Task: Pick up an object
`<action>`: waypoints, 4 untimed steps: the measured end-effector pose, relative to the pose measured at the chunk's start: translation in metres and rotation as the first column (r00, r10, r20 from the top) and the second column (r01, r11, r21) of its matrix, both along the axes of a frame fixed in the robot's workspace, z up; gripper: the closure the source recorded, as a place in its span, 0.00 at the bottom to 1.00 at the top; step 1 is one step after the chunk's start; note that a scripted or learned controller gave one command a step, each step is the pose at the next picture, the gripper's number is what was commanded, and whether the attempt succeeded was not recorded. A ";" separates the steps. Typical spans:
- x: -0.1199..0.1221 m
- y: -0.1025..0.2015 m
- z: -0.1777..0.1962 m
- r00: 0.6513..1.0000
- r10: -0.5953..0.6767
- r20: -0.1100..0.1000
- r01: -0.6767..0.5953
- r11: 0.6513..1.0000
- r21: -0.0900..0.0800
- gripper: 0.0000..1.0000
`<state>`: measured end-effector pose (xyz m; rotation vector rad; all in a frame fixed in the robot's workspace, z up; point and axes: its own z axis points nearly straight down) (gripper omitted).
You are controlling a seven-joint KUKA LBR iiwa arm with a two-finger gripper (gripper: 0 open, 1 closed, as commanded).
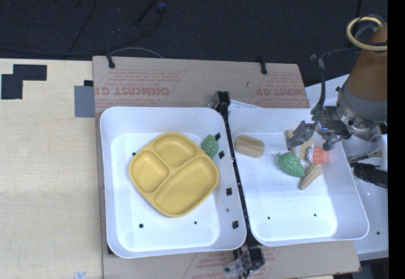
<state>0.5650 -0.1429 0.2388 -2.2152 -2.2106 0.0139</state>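
1. Orange toy piece (321,155), the likeliest pick, lay in the right bin (297,227) near its right wall, just beside the gripper (314,134) and a little below it.
2. The gripper hung low over the bin's upper right part, at the end of the grey arm with its orange band (370,72). Its dark fingers looked spread somewhat, but how wide could not be told, and nothing showed between them.
3. A pale beige piece (295,138) sat just left of the gripper; whether they touched was unclear.
4. Touching or nearly touching the orange piece were a tan elongated piece (310,176) below it and, to the left, a green bumpy toy (290,164).
5. Judged by looks, these small toy foods should be light and fairly stiff, with smooth surfaces that may slip. The crowding could let a finger nudge a neighbour. Taking the orange piece across its narrow width, from above, seemed the safest hold.
6. Farther left in the same bin, well apart from the cluster, lay a tan oval toy (249,145), standing free and perhaps easier to take.
7. In the left bin (120,221) rested a yellow divided plate (174,173), with a small green toy (209,143) at its upper right edge.
8. Both bins sat on cardboard (164,85) over the table (44,170).
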 end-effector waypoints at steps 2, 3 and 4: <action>0.002 -0.010 -0.047 1.000 0.001 0.009 -0.001 1.000 -0.001 0.00; -0.009 -0.011 -0.100 1.000 0.002 0.009 -0.002 1.000 0.000 0.00; -0.010 -0.011 -0.153 1.000 0.001 0.009 -0.001 1.000 0.000 0.00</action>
